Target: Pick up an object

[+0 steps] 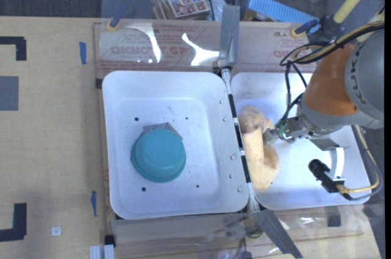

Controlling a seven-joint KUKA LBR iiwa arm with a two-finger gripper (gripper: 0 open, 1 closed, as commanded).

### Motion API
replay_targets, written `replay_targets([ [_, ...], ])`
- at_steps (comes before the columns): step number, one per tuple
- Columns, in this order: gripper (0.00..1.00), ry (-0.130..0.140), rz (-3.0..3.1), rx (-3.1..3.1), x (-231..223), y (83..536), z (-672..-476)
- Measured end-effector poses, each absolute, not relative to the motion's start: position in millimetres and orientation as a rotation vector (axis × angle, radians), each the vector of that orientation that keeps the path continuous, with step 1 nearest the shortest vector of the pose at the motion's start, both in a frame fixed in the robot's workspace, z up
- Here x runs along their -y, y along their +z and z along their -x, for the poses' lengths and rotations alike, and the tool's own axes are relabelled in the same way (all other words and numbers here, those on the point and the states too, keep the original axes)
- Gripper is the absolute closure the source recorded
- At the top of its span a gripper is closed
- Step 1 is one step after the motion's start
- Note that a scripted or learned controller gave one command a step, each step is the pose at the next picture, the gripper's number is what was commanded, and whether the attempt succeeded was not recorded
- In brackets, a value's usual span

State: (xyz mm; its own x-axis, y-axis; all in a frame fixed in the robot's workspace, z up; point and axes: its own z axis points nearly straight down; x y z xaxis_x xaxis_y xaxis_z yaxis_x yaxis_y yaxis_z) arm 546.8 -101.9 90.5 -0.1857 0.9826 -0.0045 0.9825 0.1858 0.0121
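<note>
Though soft, lumpy tan sponge point(259, 154)

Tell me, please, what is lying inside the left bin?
The left bin holds a teal bowl, upside down, resting on a grey scrap that peeks out behind it. Whatever else lies under the bowl is covered.
</note>
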Motion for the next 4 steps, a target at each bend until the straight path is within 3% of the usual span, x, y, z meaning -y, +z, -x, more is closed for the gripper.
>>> replay_targets([
  [1, 0.00, 0.012, -1.873, -2.504, 97, 91, -530.5],
  [2, 0.00, 0.013, -1.853, -2.523, 105, 91, -493.0],
  [3, 0.00, 0.010, -1.773, -2.577, 102, 91, -592.3],
  [4, 0.00, 0.007, -1.861, -2.520, 100, 91, -560.9],
])
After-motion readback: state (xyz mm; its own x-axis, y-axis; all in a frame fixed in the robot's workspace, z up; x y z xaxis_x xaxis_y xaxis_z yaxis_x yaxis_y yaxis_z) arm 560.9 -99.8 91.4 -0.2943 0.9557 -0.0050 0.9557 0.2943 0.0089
